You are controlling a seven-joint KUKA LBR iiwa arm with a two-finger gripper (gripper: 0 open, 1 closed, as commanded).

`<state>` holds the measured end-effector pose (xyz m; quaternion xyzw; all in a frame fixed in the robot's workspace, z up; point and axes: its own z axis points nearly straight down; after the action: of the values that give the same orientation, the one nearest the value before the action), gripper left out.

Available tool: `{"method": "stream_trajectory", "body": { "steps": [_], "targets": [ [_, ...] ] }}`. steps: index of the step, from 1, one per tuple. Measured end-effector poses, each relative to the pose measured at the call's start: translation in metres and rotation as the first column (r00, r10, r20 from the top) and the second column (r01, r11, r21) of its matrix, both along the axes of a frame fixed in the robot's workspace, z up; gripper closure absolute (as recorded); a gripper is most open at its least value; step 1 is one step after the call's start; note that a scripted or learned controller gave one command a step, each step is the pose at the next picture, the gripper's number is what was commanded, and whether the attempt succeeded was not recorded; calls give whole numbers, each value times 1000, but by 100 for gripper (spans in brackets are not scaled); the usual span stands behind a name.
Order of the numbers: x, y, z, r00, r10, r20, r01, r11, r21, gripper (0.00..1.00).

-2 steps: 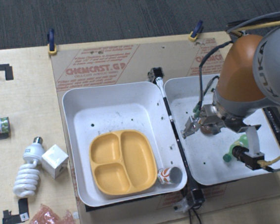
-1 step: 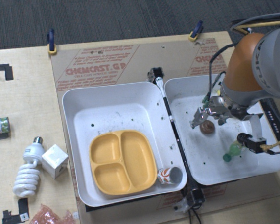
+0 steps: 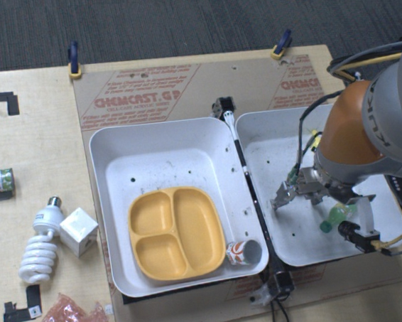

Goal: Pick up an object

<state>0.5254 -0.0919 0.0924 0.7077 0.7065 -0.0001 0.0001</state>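
The jaws (image 3: 285,196) hang low over the right bin's (image 3: 270,142) floor; their state cannot be determined. A green object (image 3: 337,214), the likely target, lies just beside the wrist. The yellow divided plate (image 3: 176,232) occupies the left bin (image 3: 155,136).

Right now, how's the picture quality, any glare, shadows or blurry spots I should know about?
Camera view: lighting is even and soft, with no strong glare on the left bin or the right bin; the yellow tray casts only a faint shadow; the arm shades the right bin floor beneath it; detail turns murky around the gripper and the green object beside it.
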Motion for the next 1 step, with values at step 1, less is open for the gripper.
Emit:
{"method": "stream_trajectory", "body": {
  "steps": [1],
  "targets": [
    [1, -1, 10, 1000, -2, 2, 2, 1000, -1, 100]
  ]
}}
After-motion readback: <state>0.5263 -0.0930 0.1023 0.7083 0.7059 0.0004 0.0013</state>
